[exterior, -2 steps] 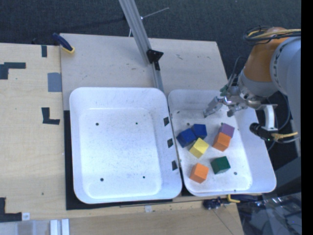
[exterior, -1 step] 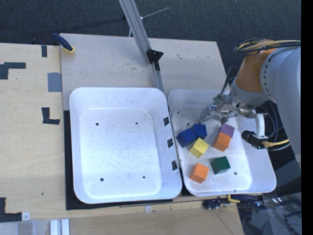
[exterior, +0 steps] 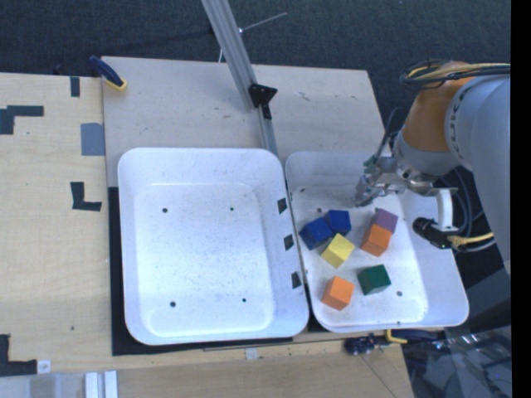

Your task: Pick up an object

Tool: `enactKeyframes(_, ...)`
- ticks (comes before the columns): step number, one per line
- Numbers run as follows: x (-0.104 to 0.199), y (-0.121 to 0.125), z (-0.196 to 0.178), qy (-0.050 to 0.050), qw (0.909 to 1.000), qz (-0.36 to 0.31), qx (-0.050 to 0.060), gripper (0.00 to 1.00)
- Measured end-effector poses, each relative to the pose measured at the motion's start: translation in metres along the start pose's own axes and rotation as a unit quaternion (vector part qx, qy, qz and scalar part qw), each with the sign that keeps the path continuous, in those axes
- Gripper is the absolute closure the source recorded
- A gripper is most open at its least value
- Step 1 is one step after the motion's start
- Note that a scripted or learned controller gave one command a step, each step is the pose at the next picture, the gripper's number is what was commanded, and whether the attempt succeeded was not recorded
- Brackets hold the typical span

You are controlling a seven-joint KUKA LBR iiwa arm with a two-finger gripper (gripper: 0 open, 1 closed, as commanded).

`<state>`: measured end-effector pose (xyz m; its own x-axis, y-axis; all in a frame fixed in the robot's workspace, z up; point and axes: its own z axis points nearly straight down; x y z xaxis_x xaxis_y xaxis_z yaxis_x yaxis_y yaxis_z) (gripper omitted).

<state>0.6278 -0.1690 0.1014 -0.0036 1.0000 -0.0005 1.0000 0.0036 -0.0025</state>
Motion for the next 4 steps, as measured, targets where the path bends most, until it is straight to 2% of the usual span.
enactKeyframes(1,-0.006,-0.002,-0.061,-0.001,1.0,0.001,-0.004,1.0)
enactKeyframes(2,-0.011,0.006,-0.109,0.0,1.0,0.001,-0.003,1.0)
enactKeyframes(3,-0.011,0.006,-0.127,0.0,1.0,0.001,-0.002,1.0)
enactKeyframes(4,0.034,-0.008,-0.119,0.001,1.0,0.0,0.0,1.0)
